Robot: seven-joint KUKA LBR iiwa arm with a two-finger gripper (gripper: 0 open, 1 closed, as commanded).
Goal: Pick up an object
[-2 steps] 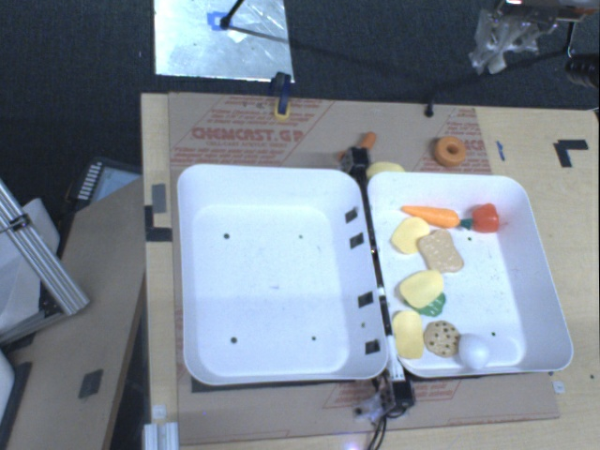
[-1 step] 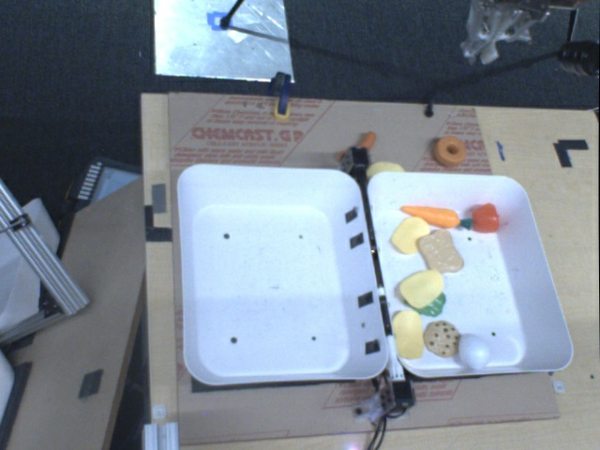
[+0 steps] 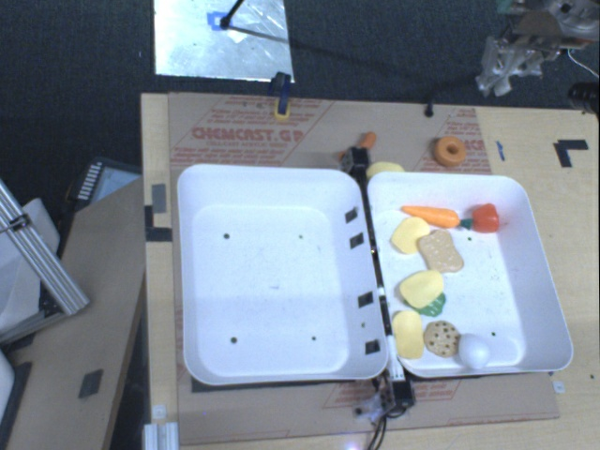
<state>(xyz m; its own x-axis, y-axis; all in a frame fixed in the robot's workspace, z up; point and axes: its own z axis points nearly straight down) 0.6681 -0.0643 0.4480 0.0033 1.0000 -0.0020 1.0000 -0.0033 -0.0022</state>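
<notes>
In the right bin (image 3: 539, 251), one carrot (image 3: 429, 216), one cookie (image 3: 441, 337), one white ball (image 3: 473, 352); pincer (image 3: 502, 64) state unclear

Both shallow white plastic bins (image 3: 272, 279) look smooth with a faint sheen. Under them lies a flat tan cardboard sheet printed in red (image 3: 248, 129), matt and papery. Behind that sheet, a square metallic foil-like panel (image 3: 220, 26) shines dull silver on the dark, rough carpet-like floor (image 3: 75, 54). In the right bin, the orange carrot-shaped toy (image 3: 429, 216) looks smooth, like plastic.
</notes>
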